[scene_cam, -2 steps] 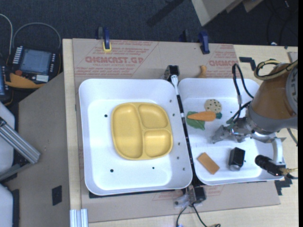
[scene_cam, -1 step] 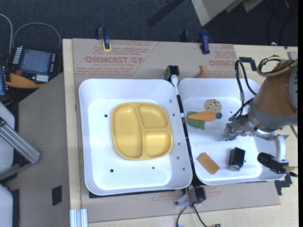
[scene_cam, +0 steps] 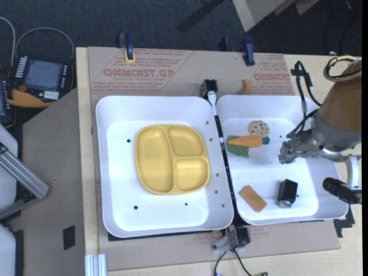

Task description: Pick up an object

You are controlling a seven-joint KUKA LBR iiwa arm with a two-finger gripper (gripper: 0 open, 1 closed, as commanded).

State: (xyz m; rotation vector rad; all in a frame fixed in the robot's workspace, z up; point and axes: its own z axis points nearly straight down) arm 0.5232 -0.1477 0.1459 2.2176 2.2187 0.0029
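- Gripper hung low over right bin, near its right wall; finger state couldn't be told.
- Toy carrot lay upper left in that bin, cookie just behind it.
- Tan block and black object sat near front.
- Yellow divided plate lay in left bin.

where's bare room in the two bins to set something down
Left white bin: bare floor rings the yellow three-compartment plate, widest along the near edge. Right white bin is crowded: toy carrot, speckled cookie, tan block, black block, gripper.
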